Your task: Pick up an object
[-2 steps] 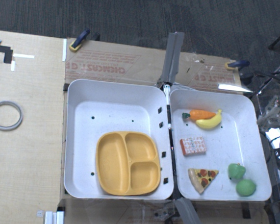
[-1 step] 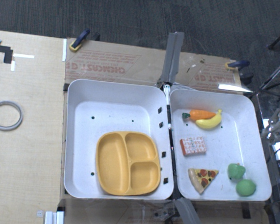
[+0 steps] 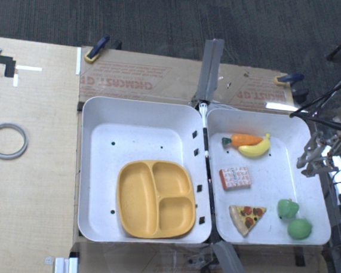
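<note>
The gripper (image 3: pixel 313 160) is seen at right-centre; its state cannot be told; the green toys (image 3: pixel 293 220) lie just below it.

My gripper (image 3: pixel 316 158) sits at the right edge of the right bin (image 3: pixel 315 132), over its rim, nearer the far right corner than the near one. My metal finger assembly points left and down toward the bin floor. Nothing between my fingers that I can make out. Too cluttered to read the finger gap. Cables trail off right behind my wrist.
</note>
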Robot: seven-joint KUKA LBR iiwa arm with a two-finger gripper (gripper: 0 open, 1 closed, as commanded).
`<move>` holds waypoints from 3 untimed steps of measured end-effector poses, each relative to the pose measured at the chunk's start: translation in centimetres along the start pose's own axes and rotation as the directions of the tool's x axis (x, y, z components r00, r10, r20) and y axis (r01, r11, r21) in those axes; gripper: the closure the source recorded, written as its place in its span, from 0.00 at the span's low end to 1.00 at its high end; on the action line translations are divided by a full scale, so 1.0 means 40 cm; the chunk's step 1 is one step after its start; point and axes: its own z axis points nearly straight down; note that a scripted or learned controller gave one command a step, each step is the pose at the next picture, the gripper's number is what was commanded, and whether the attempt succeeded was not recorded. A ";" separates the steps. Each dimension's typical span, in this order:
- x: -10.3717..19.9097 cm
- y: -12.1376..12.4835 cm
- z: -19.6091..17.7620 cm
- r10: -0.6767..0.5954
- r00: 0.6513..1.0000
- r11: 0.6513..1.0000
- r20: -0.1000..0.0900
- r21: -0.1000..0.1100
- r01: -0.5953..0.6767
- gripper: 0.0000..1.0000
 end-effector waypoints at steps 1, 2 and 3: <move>-0.046 -0.074 0.021 -0.345 0.939 0.939 0.002 0.001 0.345 1.00; -0.137 -0.069 -0.039 -0.778 0.628 0.628 0.003 0.002 0.778 1.00; 0.072 -0.122 -0.060 -0.882 0.471 0.471 0.003 -0.002 0.882 1.00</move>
